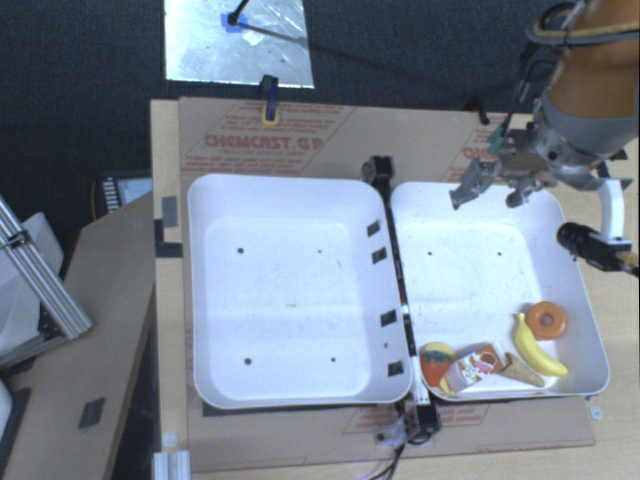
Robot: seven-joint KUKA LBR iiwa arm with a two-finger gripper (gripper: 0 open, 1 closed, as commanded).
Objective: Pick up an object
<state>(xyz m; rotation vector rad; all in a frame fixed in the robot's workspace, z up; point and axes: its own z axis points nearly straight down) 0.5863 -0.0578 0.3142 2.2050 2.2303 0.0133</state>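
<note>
A: On the table, item one: two shallow white bins side by side. Left bin, right bin. Contents?

B: All stock sits in the right bin's near corner, close to the front wall. Banana: yellow, curved, long axis running from upper left to lower right, one tip toward the bin's middle, the other toward the near right corner. Orange round piece: just beside the banana's upper end, toward the right wall, with a dark spot at its centre.

A: Remaining entries in that corner?

B: Small carton, white with red print, lying tilted, long axis rising toward the right. Red-orange rounded item with a yellow top, touching the carton's left end, near the divider between the bins. Tan wedge, between the carton and the banana's lower end; what it is I cannot tell.

A: Pincer status?

B: Pincer: hangs over the far edge of the right bin, well apart from the objects. Two dark fingers spread, a clear gap between them, nothing in the gap. Arm: grey with an orange band, entering from the right.
</note>
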